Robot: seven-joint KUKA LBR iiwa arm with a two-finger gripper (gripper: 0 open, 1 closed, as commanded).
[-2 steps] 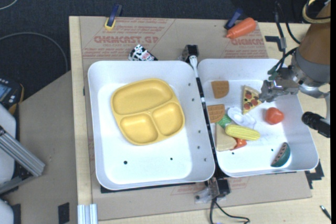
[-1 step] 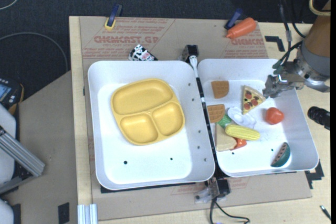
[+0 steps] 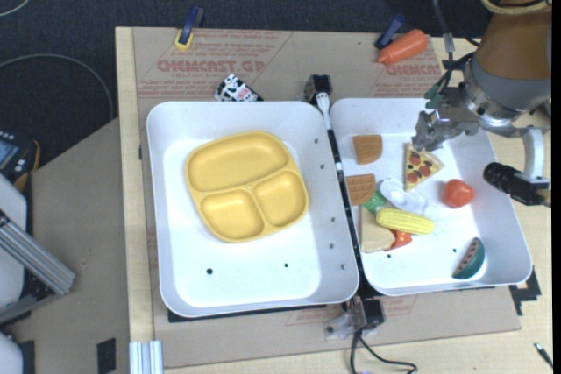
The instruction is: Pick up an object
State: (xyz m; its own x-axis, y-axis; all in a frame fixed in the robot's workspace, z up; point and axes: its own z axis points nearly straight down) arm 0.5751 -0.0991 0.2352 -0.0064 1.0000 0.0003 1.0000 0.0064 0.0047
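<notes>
Watermelon slice (image 3: 470, 260) is lying well below the jaws, which are hovering over the pizza slice (image 3: 422, 165); their width cannot be told, nothing lifted yet.

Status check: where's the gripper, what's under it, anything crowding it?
Gripper low in right bin, just above pizza slice; nothing seen held. Tomato and corn cob close by. Yellow tray in left bin.

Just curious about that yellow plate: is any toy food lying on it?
No, the yellow divided plate is bare; the toy food lies in the right bin.
</notes>
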